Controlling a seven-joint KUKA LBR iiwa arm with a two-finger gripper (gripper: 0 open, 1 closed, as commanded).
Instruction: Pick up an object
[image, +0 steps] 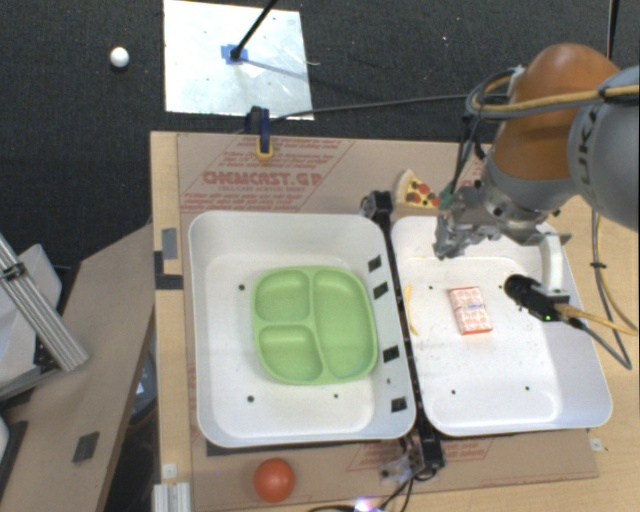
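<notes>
surface (300, 165): tan board carrying two white bins side by side.
left bin (225, 300): holds green divided tray (313, 323).
right bin (520, 400): holds small red-and-white packet (469, 309), lying flat near bin middle.
packet axis: long side runs roughly up-down in view, slightly tilted.
end effector (452, 241): over right bin's far edge, nothing seen gripped; finger state cannot tell, blurred.
key relation: packet lies just toward viewer and slightly right of end effector.

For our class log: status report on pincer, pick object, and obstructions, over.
Pincer over right bin's far edge, nothing seen held. Pink packet flat in right bin, untouched. Yellow strip at left wall, apart.
</notes>
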